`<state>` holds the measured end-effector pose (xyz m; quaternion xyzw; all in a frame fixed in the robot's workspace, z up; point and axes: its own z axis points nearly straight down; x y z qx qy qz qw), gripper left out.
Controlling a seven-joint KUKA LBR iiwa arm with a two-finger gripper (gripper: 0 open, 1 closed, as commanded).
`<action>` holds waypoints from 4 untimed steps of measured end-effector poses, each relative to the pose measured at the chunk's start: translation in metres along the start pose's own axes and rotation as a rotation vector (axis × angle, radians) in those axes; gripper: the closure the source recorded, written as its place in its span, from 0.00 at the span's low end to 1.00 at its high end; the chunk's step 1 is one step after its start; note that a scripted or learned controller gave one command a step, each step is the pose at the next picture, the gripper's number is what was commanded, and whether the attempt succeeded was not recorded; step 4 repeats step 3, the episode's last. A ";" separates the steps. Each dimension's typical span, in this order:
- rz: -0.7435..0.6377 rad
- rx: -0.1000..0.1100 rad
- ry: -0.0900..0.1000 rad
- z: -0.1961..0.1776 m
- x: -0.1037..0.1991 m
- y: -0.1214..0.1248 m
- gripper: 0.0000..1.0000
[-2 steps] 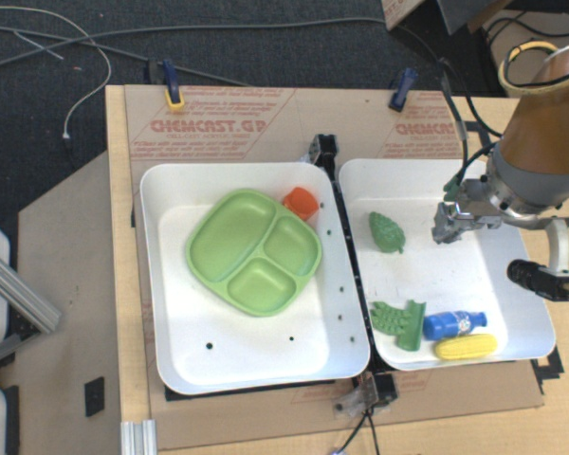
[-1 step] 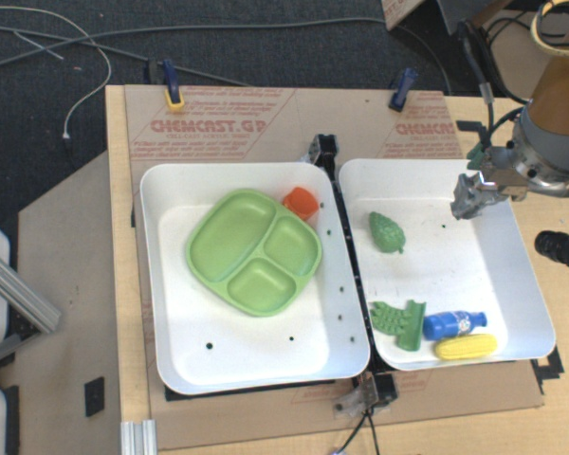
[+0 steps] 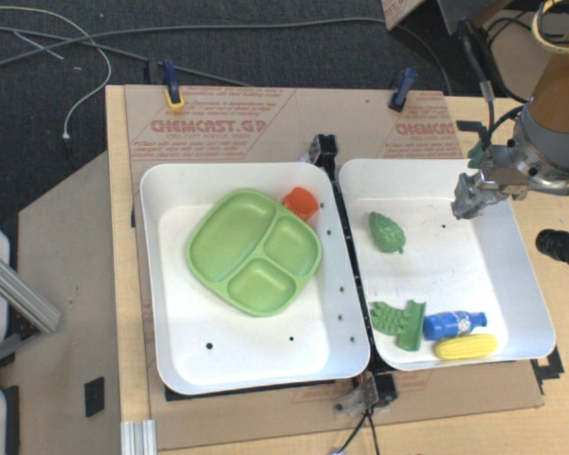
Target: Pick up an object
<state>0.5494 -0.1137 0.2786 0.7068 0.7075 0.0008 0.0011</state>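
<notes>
The pincer, grip state unclear, hangs far-right of the leaf; descending here risks missing it.

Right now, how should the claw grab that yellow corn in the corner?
Probably from straight above, pinching the yellow corn across its thin middle. It lies flat and long near the right bin's front wall, with the blue bottle close behind it, so one finger would need to slip into that tight gap. The claw is far back.
</notes>
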 end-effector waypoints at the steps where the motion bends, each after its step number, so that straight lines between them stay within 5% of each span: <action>1: -0.005 0.002 0.003 0.008 0.051 0.014 1.00; 3: -0.006 0.006 0.004 0.034 0.163 0.005 1.00; 4: -0.006 0.006 0.004 0.034 0.163 0.005 1.00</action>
